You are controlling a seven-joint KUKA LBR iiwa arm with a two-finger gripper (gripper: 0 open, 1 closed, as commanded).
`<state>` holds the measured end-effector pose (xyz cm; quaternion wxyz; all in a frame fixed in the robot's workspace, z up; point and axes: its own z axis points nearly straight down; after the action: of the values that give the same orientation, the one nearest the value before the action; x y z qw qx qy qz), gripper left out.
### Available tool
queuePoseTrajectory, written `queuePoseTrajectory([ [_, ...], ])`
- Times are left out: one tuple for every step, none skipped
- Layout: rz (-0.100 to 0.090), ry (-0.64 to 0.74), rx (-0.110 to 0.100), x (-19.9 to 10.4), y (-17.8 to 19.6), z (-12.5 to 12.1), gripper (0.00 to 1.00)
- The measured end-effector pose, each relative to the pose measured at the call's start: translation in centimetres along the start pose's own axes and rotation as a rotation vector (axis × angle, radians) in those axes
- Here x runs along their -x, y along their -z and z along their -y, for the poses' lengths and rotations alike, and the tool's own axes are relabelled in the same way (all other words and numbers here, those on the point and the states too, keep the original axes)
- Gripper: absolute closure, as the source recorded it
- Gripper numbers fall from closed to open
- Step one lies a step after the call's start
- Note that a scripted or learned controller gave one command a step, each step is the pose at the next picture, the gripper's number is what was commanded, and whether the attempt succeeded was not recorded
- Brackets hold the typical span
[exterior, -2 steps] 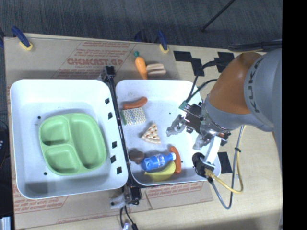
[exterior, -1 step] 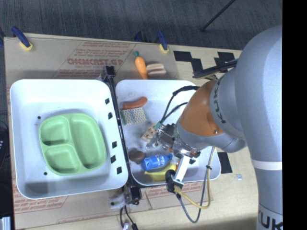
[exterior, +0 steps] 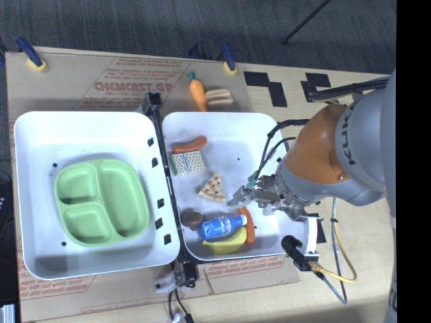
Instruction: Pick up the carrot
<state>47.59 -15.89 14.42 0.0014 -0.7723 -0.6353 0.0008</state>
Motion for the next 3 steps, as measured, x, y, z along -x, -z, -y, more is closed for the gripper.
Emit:
queuePoseTrajectory([
  [-0.001, -0.087, 0.005, -6.2, -5.0, -5.8, 0.0],
  [-0.001, -0.018, 0.005, -5.3, -4.9, -10.0, 0.0],
  [0.004, -0.435, -0.017, -9.6, -4.9, -16.3, 0.0],
])
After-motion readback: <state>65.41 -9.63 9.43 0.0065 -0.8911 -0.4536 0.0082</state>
